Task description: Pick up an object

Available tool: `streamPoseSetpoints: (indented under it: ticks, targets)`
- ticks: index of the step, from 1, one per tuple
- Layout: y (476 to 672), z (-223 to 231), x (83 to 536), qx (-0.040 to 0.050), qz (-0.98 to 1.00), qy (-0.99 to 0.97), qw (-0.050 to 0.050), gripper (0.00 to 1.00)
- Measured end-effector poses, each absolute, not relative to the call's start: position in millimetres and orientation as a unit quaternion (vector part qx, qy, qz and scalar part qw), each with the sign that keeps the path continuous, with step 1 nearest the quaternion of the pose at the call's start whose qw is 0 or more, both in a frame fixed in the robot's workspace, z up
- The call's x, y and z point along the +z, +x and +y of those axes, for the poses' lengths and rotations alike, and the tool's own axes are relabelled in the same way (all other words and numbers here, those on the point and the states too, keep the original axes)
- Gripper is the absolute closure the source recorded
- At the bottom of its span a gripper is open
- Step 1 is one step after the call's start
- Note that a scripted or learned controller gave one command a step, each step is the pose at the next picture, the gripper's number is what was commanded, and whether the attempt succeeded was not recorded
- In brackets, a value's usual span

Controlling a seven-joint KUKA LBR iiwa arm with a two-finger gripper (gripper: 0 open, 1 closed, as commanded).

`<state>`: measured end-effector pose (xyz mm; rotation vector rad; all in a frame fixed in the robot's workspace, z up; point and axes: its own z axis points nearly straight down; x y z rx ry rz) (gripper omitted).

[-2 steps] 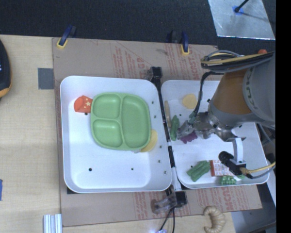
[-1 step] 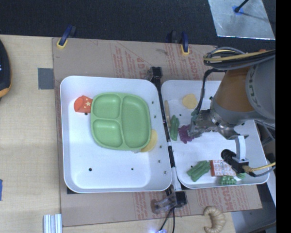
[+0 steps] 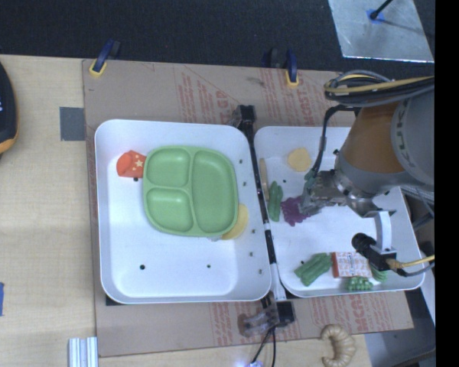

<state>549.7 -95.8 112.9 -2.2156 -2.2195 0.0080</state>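
I see a pale green divided plate (image 3: 191, 189), red toy with yellow star (image 3: 130, 164), purple toy (image 3: 294, 209), white bins (image 3: 122, 270), orange-banded grey arm (image 3: 382, 147), tan wooden counter (image 3: 38, 266).

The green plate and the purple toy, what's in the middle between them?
In the camera view, between the green plate and the purple toy run the two bins' touching rims, then a pale stick and a small green toy.
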Motion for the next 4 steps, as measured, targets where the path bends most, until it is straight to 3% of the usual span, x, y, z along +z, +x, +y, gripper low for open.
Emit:
streamPoseSetpoints:
  ticks: [1, 2, 3, 4]
  targets:
    - [549.7, -95.6, 112.6, 0.0028, -0.708, -0.706, 0.003, 0.0]
    - [555.7, -103.6, 90.7, 0.002, -0.708, -0.706, 0.002, 0.0]
    - [556.0, -103.9, 102.6, 0.0018, -0.708, -0.706, 0.002, 1.0]
    - [555.9, -104.9, 112.6, 0.0024, -0.708, -0.706, 0.003, 1.0]
